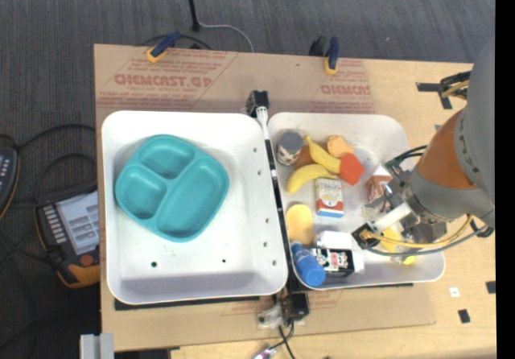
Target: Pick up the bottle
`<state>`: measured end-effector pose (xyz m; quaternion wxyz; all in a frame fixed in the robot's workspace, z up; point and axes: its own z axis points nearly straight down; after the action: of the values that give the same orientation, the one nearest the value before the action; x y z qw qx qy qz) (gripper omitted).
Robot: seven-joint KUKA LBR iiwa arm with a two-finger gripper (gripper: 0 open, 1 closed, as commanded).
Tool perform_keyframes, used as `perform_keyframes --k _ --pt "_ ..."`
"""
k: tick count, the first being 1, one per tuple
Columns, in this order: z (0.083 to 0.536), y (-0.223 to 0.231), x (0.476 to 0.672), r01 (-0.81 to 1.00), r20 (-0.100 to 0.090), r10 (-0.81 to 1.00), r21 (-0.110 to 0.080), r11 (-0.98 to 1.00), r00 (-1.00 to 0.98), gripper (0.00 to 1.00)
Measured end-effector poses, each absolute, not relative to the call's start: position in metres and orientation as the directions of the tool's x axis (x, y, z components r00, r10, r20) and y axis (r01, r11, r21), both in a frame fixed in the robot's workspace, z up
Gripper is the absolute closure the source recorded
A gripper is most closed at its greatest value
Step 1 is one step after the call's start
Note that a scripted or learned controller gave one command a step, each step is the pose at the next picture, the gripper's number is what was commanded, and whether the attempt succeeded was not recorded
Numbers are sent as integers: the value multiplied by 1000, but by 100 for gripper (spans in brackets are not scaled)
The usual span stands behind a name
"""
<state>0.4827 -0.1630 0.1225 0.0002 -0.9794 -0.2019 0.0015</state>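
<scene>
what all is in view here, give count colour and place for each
left bin: 1, white, left on bench
right bin: 1, white, right on bench
divided plate: 1, teal, in left bin
bottle: 1, blue, right bin's near left corner
bananas: seemingly 2, yellow, right bin's far half
block: 1, orange-red, right of bananas
small carton: 1, white with red and blue, mid right bin
round thing: 1, yellow, just beyond bottle
box: 1, black and white, right of bottle
clamps: 2, yellow-tipped, bench's far edge
arm: 1, grey with orange band, from the right
hand: 1, over right bin's right side
</scene>
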Motion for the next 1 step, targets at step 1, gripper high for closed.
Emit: perform_keyframes --k 1 --pt "147 -224 491 240 -3 240 -1 -971 971 0"
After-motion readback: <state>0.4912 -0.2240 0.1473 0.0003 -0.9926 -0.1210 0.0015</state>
